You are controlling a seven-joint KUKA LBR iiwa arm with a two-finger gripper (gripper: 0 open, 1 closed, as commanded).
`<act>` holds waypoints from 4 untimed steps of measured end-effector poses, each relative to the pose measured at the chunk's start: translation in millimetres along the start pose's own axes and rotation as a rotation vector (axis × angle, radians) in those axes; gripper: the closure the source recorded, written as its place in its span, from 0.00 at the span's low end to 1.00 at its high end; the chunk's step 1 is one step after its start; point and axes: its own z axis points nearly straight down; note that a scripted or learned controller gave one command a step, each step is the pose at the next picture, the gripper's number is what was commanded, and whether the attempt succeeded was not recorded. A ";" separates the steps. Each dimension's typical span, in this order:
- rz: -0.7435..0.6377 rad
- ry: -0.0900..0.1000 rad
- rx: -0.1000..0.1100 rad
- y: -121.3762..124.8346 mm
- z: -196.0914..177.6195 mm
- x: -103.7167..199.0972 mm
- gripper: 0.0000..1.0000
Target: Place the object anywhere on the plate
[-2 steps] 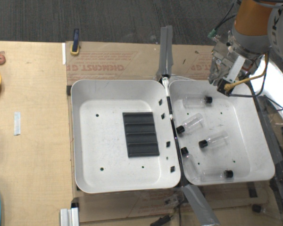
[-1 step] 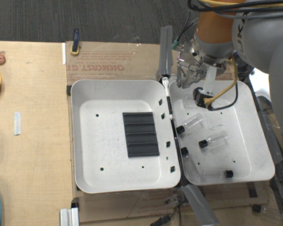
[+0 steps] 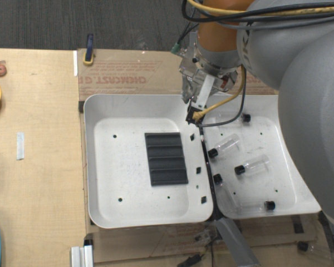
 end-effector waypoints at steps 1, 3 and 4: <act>0.369 -0.002 0.001 -78.8 23.6 42.2 1.00; 0.160 -0.001 -0.001 -55.0 42.9 112.9 1.00; 0.089 -0.001 0.000 -70.8 75.0 104.2 1.00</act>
